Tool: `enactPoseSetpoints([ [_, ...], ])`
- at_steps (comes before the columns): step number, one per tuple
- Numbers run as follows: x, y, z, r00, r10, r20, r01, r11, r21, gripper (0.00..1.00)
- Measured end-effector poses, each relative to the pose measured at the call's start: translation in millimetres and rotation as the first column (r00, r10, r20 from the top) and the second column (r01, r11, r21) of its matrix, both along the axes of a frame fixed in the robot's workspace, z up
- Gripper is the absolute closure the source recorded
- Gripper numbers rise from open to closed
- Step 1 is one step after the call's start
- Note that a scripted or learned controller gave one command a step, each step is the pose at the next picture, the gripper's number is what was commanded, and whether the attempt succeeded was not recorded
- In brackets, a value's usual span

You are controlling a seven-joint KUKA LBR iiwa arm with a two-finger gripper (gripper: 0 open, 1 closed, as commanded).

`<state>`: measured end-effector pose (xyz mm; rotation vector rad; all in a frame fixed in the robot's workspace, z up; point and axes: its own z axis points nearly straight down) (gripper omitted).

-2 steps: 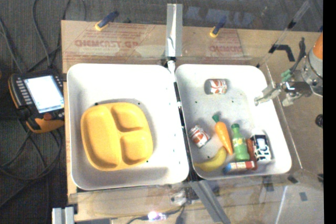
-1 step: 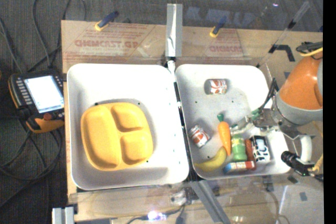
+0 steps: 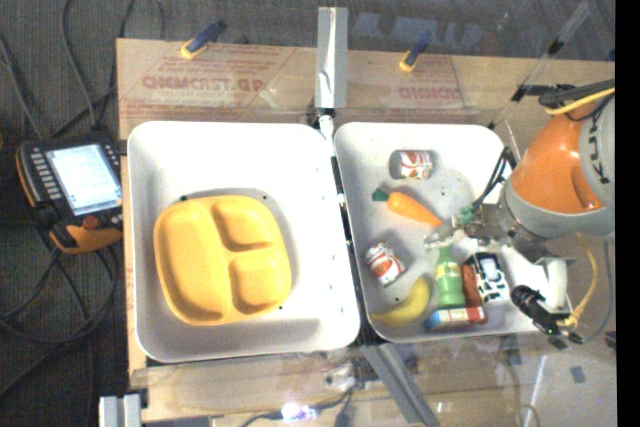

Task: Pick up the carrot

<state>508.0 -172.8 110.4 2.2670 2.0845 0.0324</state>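
Lying in right bin (image 3: pixel 352 215), carrot (image 3: pixel 412 207) points toward gripper (image 3: pixel 447 231), near but apart. Finger opening cannot tell; nothing visibly held. Carrot likely light, rigid, smooth toy; grasp across thick middle, clear of soda cans (image 3: pixel 412 164).

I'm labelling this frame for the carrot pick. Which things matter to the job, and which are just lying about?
Belongs to the job:
orange carrot with green top
two-finger gripper

Just lying about:
yellow compartment tray
two red-and-white cans
yellow banana
green bottle
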Motion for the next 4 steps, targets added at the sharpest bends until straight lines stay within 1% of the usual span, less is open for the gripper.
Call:
enactPoseSetpoints([
  [1, 56.6, 39.3, 0.5, 0.965, 0.261, -0.014, -0.261, 0.965, -0.003, 0.00],
  [2, 97.2, 43.1, -0.5, 0.930, 0.368, -0.017, -0.368, 0.930, -0.005, 0.00],
  [3, 93.9, 47.6, -0.4, 0.897, 0.442, -0.018, -0.443, 0.896, -0.017, 0.00],
  [4, 84.6, 49.2, 0.0, 0.893, 0.450, -0.009, -0.450, 0.893, -0.018, 0.00],
])
